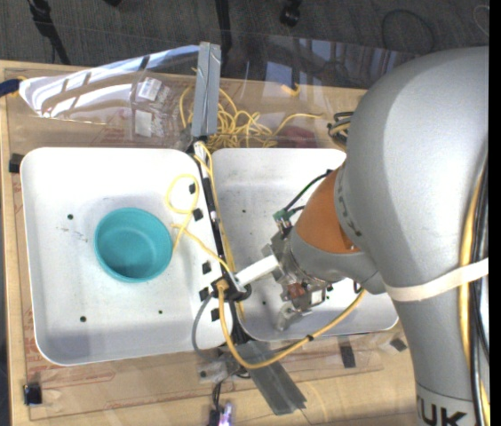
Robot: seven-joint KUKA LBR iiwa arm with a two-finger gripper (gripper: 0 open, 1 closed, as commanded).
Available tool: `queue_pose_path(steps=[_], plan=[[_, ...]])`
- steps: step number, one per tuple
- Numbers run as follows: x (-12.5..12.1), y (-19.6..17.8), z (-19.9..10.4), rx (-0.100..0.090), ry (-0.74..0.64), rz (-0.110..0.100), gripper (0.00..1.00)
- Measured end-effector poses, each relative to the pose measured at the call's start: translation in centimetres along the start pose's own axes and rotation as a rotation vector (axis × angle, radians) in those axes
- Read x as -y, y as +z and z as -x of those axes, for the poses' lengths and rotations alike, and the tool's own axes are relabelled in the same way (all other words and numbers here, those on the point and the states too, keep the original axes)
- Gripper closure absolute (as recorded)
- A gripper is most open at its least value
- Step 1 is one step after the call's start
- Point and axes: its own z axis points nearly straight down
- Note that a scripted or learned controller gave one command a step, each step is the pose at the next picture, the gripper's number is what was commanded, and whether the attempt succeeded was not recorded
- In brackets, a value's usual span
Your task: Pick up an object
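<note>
A teal bowl (133, 244) sits upright near the middle of the left bin (55, 185). My gripper (297, 302) is low over the front part of the right bin (255, 185), pointing down toward its floor. The wrist and the big grey arm cover much of that bin's right half. Nothing can be made out under the gripper, and what lies beneath the arm is hidden. The bowl is far to the gripper's left, across the wall between the bins.
A yellow cable loop (182, 201) hangs over the divider into the left bin's right edge. Tangled yellow cables (233, 127) and a clear plastic sheet (108, 96) lie behind the bins. Bare white floor shows in the right bin's back left.
</note>
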Motion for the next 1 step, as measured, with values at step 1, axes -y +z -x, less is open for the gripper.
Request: queue_pose_path(steps=[1], plan=[[-9.38, -5.84, 2.00, -0.002, -0.156, 0.001, 0.00]])
